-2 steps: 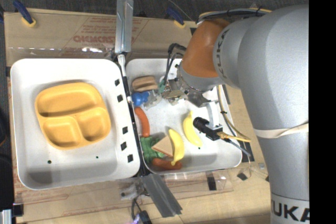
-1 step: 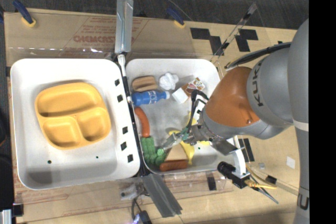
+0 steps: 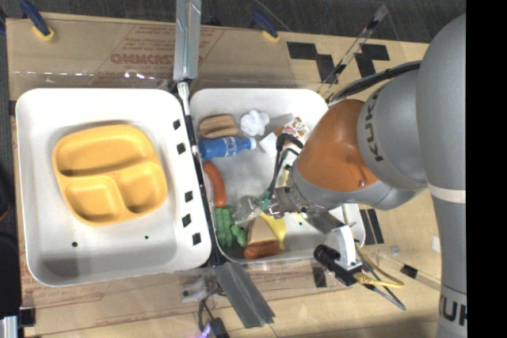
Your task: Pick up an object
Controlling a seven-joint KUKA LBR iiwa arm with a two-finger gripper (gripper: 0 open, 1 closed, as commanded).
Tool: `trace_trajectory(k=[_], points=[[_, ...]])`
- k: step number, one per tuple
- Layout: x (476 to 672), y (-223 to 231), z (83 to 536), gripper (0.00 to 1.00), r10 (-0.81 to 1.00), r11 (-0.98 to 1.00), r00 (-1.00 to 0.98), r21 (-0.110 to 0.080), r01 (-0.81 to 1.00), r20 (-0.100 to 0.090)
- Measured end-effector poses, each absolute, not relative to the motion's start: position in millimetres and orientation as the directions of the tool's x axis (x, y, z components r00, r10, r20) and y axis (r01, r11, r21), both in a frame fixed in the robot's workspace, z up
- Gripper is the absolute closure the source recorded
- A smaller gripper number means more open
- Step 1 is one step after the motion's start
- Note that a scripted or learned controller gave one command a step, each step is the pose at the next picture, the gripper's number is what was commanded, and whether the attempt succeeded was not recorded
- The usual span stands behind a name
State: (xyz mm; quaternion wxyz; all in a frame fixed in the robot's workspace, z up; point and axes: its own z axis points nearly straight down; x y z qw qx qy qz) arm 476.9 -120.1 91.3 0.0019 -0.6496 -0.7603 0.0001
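The gripper (image 3: 265, 207) hung low over crowded toys in the right bin (image 3: 238, 100); I couldn't tell its fingers' state. It might have snagged the sandwich wedge (image 3: 265, 232) badly.

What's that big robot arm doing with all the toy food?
The robot arm reaches in from the right and is down inside the right bin, over a pile of toy food. Its gripper sits low near a sandwich wedge, with a blue bottle, a hot dog and a bun lying nearby. The left bin holds a yellow tray.
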Motion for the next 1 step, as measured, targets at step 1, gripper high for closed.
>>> trace_trajectory(k=[1], points=[[477.6,-120.6,100.9,1.0,0.987,0.16,-0.16,-0.003,0.987,0.002]])
